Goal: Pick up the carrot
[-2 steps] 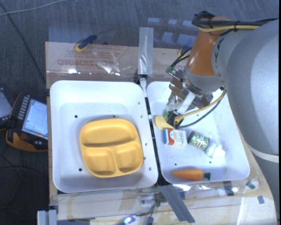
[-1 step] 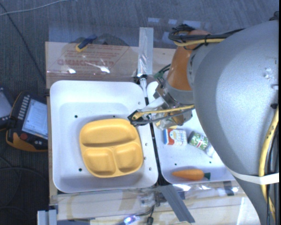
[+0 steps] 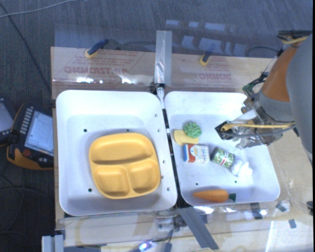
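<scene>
Carrot (image 3: 212,196) is in the right bin (image 3: 270,178), flat on the floor against the near wall, roughly mid-width. Long axis runs left-right, parallel to that wall. The orange taper points left and the green stub end points right.

Gripper (image 3: 245,142) hangs over the right half of the same bin, about mid-depth. The carrot is on its near side and a bit to the left, apart from it with no contact. A green can (image 3: 223,158) and a small white object (image 3: 243,169) lie between the two. Nothing is visibly in the gripper. Whether it's wide or narrow I can't tell; that area is a blur of metal.

Other stuff in the right bin: a green knobbly toy, broccoli-like (image 3: 191,129), touching a yellow piece (image 3: 180,137) near the left wall, and a small red-and-white carton (image 3: 196,154) just left of the can.

Left bin (image 3: 68,140) holds a yellow divided plate (image 3: 125,164), centred.
</scene>
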`<state>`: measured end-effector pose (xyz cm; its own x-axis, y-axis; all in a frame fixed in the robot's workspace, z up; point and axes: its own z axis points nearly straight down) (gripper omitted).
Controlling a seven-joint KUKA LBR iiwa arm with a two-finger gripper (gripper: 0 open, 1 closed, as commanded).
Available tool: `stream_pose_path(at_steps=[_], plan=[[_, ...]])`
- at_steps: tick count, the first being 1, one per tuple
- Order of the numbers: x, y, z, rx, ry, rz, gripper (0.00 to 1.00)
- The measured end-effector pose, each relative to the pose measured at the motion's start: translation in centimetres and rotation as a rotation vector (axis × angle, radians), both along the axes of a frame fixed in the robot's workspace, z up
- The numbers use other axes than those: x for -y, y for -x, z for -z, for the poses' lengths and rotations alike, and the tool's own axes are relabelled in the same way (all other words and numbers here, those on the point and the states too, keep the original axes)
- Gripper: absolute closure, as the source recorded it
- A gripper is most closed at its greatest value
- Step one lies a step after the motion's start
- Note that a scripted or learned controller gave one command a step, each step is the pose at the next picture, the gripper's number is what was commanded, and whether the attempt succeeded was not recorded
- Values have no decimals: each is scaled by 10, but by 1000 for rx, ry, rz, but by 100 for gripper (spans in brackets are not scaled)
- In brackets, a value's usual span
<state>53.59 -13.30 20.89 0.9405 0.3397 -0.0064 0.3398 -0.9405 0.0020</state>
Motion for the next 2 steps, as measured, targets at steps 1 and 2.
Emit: stream_pose_path(at_steps=[1, 2], plan=[[-85, 35, 27, -3, -4, 57, 100], [-141, 53, 27, -2, -4, 138, 100]])
